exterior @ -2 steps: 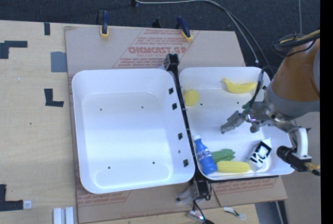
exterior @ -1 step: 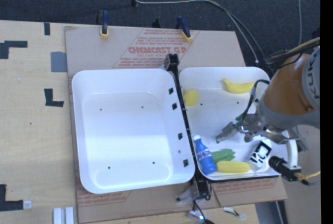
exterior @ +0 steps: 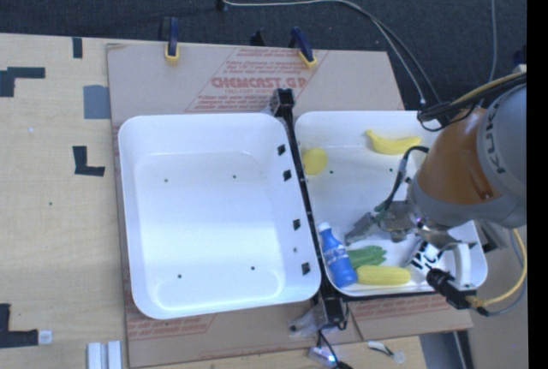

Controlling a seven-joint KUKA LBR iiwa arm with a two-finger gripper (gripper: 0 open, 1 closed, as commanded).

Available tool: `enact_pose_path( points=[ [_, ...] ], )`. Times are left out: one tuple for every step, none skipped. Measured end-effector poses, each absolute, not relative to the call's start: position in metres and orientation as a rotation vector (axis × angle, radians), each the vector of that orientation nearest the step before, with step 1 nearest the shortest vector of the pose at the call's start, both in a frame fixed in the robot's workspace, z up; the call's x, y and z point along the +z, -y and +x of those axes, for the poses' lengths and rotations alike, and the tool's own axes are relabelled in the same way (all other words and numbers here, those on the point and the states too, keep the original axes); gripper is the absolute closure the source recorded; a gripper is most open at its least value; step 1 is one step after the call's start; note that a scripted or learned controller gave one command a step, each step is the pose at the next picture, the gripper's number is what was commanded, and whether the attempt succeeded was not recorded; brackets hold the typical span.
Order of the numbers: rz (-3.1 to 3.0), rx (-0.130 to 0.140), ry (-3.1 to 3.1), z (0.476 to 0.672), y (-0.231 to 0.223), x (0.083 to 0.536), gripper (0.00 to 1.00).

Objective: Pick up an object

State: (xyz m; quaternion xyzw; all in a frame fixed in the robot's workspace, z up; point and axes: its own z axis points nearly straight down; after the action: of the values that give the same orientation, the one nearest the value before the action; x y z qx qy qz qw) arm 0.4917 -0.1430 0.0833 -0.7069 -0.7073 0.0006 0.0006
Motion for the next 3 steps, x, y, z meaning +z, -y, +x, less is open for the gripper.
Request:
enact_pose_path(
  points=[
    [-2.223,-0.001,2.223,0.492,0.144,0.096,1.00],
    [-2.222,-0.002,2.223,0.490,0.140,0.138,1.00],
    [-2.222,-0.004,2.225,0.490,0.130,0.189,1.00]
  ],
)
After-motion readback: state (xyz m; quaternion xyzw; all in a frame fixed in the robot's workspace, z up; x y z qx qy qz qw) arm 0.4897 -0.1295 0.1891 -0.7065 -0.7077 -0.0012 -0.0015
